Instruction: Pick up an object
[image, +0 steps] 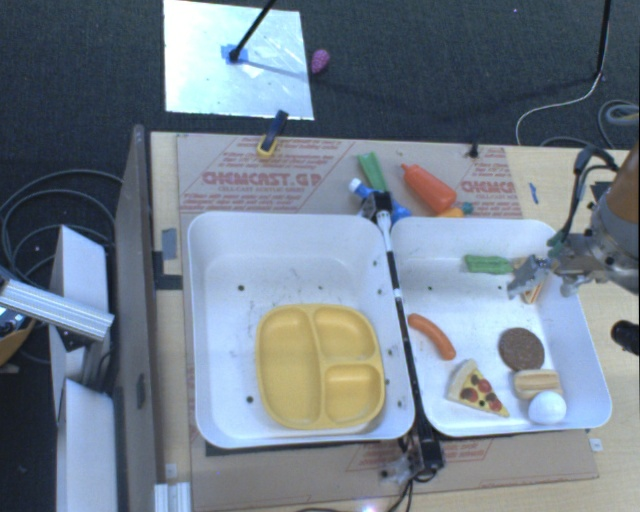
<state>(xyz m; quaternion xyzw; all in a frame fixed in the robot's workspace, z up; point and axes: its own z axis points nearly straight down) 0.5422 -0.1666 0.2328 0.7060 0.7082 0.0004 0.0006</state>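
Nearest the camera, along the front edge of the right bin (596, 400), lie a pizza slice (476, 388), a small tan block (536, 382) and a white egg (546, 407), the last two touching or nearly so, with a round brown cookie (521, 349) just behind them. A red sausage (432, 336) rests near the divider, and a green piece (487, 264) lies toward the back wall. The left bin (215, 300) carries a yellow divided plate (320, 366). Behind the bins, on the cardboard sheet, sit an orange carrot-like toy (428, 188) and a green and blue item (372, 178). The gripper (530, 277) reaches in from the right and hangs over the upper right part of the right bin, just beside the green piece's right end. It appears to hold nothing: no object shows between its fingers, and every toy looks to be resting on the bin floor. The pick therefore seems not yet made; closing on an object and lifting it are left, and the green piece is the nearest candidate. How wide the fingers stand cannot be told, since they are small and blurred against the white wall. The arm itself is cut off at the right edge of the view.
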